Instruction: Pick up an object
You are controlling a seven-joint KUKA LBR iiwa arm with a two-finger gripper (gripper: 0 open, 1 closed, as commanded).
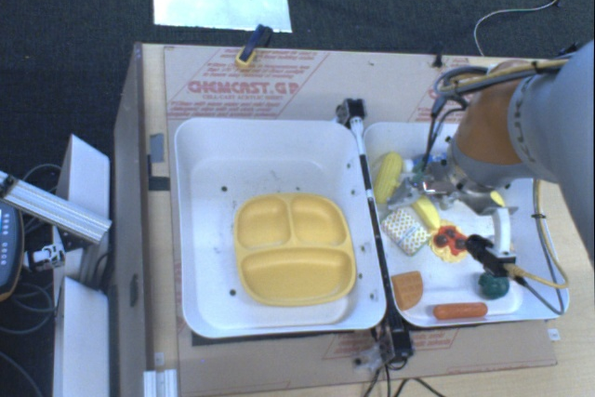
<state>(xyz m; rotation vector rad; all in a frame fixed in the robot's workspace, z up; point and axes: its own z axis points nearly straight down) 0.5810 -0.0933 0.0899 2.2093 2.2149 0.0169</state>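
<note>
Seen from above, two white bins sit side by side on a bench. The left bin (200,200) holds a yellow divided tray (295,248). The right bin (539,316) holds corn (387,172), a patterned block (405,230), a banana (429,214), a red-orange toy (449,242), a cookie (407,289), a sausage (459,311) and a green ball (493,284). The grey arm (521,130) reaches in from the right; its gripper (423,191) hangs above the banana, and whether it is spread or closed cannot be told.

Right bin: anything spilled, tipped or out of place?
Nothing stands out. The toys lie jumbled but inside the right bin, the yellow divided plate sits flat in the left bin, and the gripper is low over the corn.
</note>
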